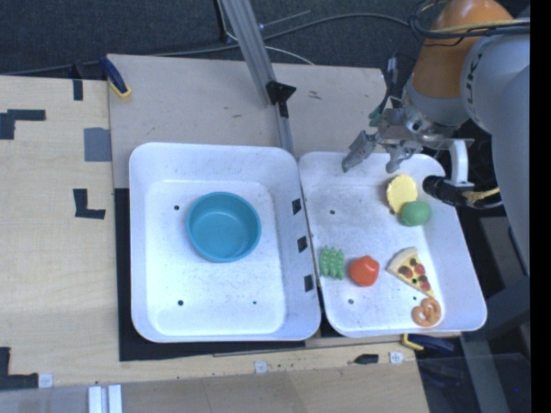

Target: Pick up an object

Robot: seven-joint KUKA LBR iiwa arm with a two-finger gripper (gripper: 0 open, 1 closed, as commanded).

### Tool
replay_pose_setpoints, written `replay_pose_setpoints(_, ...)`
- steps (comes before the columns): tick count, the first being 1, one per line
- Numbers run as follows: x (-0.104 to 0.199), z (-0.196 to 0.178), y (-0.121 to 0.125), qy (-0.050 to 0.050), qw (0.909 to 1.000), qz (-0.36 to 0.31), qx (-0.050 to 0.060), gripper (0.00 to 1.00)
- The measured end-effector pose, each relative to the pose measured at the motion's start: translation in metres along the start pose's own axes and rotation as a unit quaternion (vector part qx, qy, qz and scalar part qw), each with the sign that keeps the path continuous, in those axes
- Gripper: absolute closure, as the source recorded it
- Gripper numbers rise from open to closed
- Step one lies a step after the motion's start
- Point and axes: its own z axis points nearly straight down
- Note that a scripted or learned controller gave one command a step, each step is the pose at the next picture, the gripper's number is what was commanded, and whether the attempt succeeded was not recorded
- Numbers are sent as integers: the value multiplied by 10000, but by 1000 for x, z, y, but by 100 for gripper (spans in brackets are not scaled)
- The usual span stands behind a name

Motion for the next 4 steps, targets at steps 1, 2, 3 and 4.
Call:
replay_pose_setpoints(1, 7, 61, 4, 0, 10000, -3, 1, 0)
replay_pose_setpoints(2, 7, 113, 4, -3, 10000, -4, -16, 0)
replay_pose_setpoints(3, 7, 100, 4, -4, 10000, -6, -29, 100)
replay_pose_setpoints(4, 10, 57, 0, -4, 10000, -1, -47, 100)
